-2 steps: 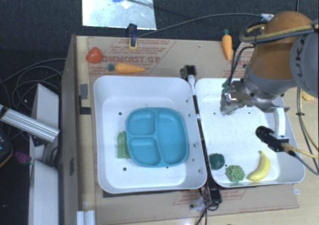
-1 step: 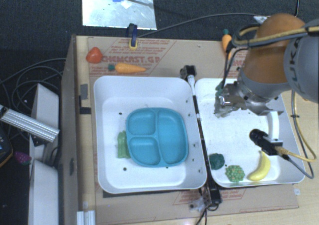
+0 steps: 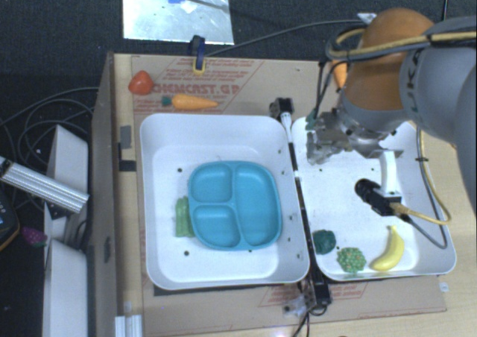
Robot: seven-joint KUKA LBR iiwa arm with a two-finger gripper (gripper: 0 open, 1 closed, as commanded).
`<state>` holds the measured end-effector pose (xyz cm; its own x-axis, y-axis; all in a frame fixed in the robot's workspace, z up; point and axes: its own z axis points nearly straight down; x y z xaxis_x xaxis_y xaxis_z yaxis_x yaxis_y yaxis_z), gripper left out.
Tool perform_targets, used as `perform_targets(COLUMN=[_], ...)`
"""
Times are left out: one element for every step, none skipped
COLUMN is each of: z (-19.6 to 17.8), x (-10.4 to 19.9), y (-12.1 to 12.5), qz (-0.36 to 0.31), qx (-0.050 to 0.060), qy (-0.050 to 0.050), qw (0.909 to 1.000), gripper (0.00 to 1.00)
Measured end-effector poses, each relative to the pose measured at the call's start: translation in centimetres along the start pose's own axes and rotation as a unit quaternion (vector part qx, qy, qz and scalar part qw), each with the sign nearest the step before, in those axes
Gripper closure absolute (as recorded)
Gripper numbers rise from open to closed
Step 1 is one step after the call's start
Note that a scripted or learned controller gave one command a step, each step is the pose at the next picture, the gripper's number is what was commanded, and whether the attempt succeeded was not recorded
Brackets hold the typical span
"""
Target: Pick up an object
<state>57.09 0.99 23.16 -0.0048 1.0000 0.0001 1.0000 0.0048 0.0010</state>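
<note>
My gripper (image 3: 319, 147) hangs over the back left part of the right bin (image 3: 436, 250), close to the wall between the two bins. Nothing shows in its grasp. Along the right bin's front edge lie a dark green lump (image 3: 323, 240), a pale green broccoli-like piece (image 3: 352, 259) and a yellow banana (image 3: 389, 250), all well in front of the gripper. In the left bin (image 3: 160, 149) sits a blue divided plate (image 3: 235, 205) with a green strip (image 3: 182, 218) against its left side.
Behind the left bin, on the brown board, lie a red tomato (image 3: 140, 83) and an orange carrot (image 3: 190, 102). A blue clamp (image 3: 197, 51) stands at the board's back edge. The grey arm (image 3: 440, 82) covers the right bin's back right.
</note>
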Motion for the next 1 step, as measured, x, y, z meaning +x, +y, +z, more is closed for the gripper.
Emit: perform_targets(z=[-2.15], x=[-2.14], y=[-2.64], qz=[0.002], qx=[0.000], qy=[0.000], qw=[1.0000], gripper=[1.00])
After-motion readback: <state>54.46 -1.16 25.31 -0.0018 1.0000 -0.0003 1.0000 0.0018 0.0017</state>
